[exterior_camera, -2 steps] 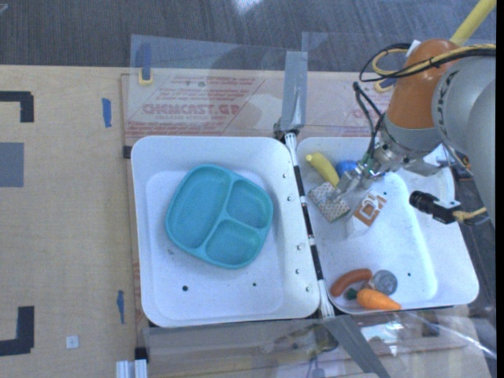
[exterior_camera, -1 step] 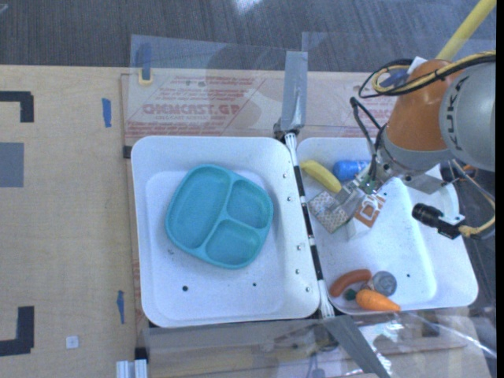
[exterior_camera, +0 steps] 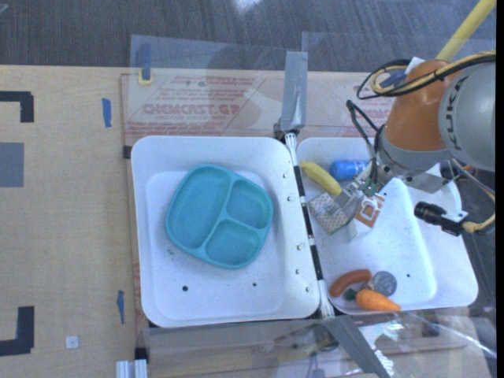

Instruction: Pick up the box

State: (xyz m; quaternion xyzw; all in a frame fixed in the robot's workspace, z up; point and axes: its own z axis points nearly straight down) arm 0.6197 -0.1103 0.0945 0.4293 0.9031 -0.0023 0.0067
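A small grey and tan box [exterior_camera: 325,213] lies in the right bin [exterior_camera: 417,250], close to its left wall. My gripper [exterior_camera: 349,201] hangs low at the box's right edge, touching or nearly touching it, under the orange wrist band. The view does not show whether the box is gripped. A small orange and white carton [exterior_camera: 371,209] lies just right of the gripper.
In the right bin, a yellow banana [exterior_camera: 320,177] and a blue object [exterior_camera: 346,168] lie behind the box. A red sausage [exterior_camera: 350,281], a carrot [exterior_camera: 377,301] and a round metal tin [exterior_camera: 384,281] sit at the front. The left bin [exterior_camera: 157,164] holds a teal divided plate [exterior_camera: 220,216].
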